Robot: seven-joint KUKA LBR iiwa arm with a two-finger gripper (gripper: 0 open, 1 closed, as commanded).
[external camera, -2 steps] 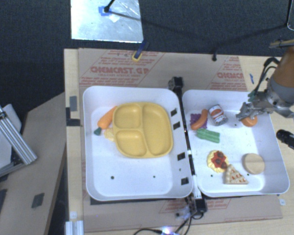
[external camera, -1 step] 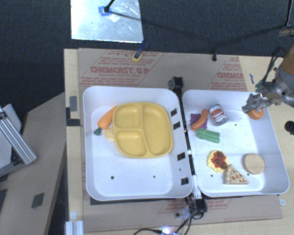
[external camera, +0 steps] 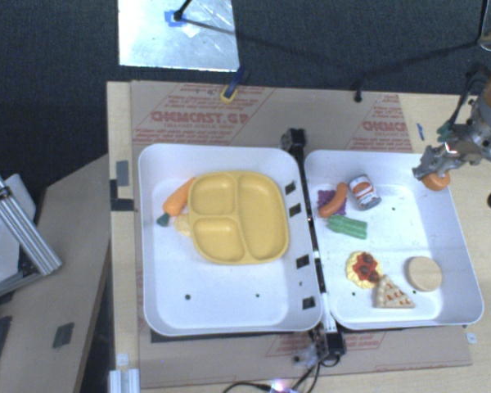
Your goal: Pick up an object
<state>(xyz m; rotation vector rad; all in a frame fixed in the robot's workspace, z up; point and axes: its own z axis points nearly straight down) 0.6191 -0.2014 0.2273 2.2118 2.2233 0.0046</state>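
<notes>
tool (external camera: 434,169): at upper right corner of right bin (external camera: 462,244), hanging over the rim; finger spread not readable from this slant, so cannot tell how wide, nor whether anything is gripped
orange object (external camera: 436,181): small round piece, directly under the tool tip, at the bin's far right edge; touching or merely beneath, cannot tell
nearest candidate: that orange object, judged the likely target since it lies straight below, no sideways travel needed
other pickables in right bin: red-and-white can (external camera: 363,192), sausage (external camera: 334,200), green bean pod (external camera: 347,227), all left of the tool and lower in view; pasta piece (external camera: 363,268), pizza slice (external camera: 392,295), round cracker (external camera: 424,273) toward the near edge, well apart from the tool
long axes: sausage slanted, bean pod near level across the view; orange object shows no clear long axis
left bin (external camera: 159,301): yellow divided plate (external camera: 235,217), carrot (external camera: 178,196) just beside its left rim; far from the tool, across the divider
worktop (external camera: 123,301): bears both bins side by side
coming move, judged: mostly vertical, down onto the orange object
</notes>
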